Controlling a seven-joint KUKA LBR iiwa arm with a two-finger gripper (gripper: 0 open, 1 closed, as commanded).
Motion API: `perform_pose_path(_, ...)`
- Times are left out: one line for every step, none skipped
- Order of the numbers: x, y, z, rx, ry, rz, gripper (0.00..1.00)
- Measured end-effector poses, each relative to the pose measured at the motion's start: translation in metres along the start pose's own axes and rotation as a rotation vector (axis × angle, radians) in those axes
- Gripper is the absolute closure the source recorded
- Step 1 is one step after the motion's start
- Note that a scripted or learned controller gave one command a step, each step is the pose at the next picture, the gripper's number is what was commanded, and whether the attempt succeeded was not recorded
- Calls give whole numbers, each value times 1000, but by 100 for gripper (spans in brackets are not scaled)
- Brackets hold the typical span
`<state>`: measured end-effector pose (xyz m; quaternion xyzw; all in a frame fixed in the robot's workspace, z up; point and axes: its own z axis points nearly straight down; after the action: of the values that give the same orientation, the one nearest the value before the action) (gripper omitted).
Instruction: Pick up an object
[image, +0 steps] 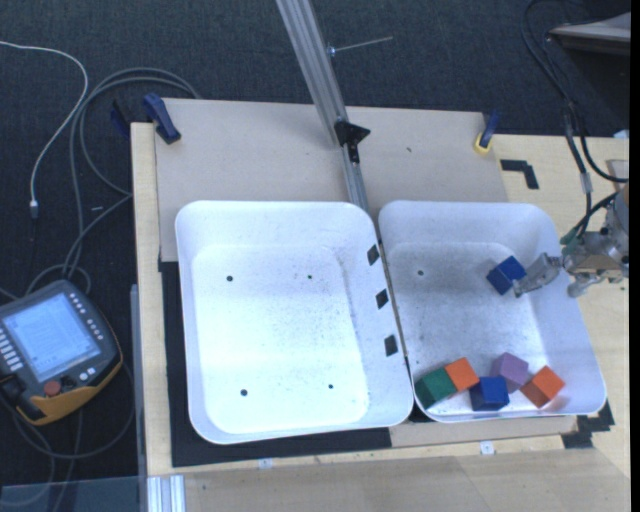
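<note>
A blue cube lies in the upper right part of the right bin. My gripper hovers over the bin's right rim, open, with its left fingertip just to the right of that cube. Nothing sits between the fingers. Along the bin's front wall lie a green cube, an orange cube, a second blue cube, a purple cube and a red-orange cube.
The left bin stands beside the right one, with black clips along the shared edge. A slanted aluminium post rises behind the bins. Cables hang at the right. A teach pendant lies off the bench at left.
</note>
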<state>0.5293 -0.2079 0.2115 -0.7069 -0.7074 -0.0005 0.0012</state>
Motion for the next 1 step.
perform_pose_path(-9, 57, 116, 2, -1, -2, 0)
